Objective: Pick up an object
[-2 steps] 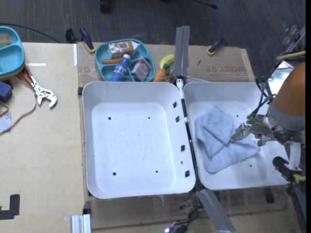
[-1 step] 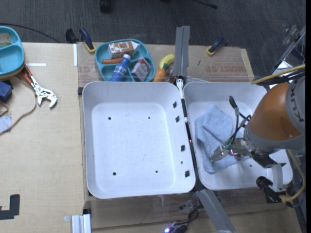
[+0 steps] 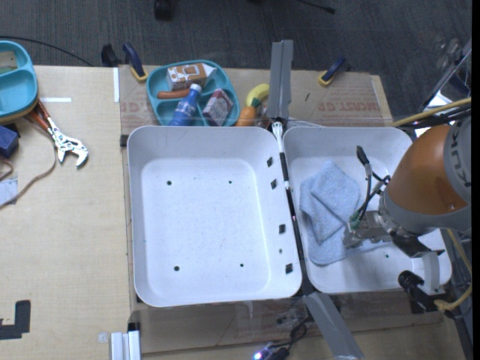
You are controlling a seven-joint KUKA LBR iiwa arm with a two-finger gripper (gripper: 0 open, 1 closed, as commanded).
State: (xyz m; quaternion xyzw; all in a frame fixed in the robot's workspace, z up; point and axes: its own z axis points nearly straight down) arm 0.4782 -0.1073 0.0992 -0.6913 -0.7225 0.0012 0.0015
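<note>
The crumpled blue-grey cloth point(image 3: 330, 210) lies in the right bin point(image 3: 390, 280), looking soft, light and limp, best pinched at a raised fold, while the gripper point(image 3: 358, 235) sits at its right edge, its open-or-shut state impossible to tell.

Gripper point(image 3: 352, 235): finger state cannot be read; the fingertips merge with the cloth edge beneath them.
Cloth point(image 3: 328, 205): right edge covered by the gripper and cables.
Right bin point(image 3: 330, 135): right wall hidden behind the arm point(image 3: 431, 178).
Arm: cut off by the right frame edge.
Blue tray point(image 3: 15, 81), far left of the gripper: cut off by the left frame edge.
</note>
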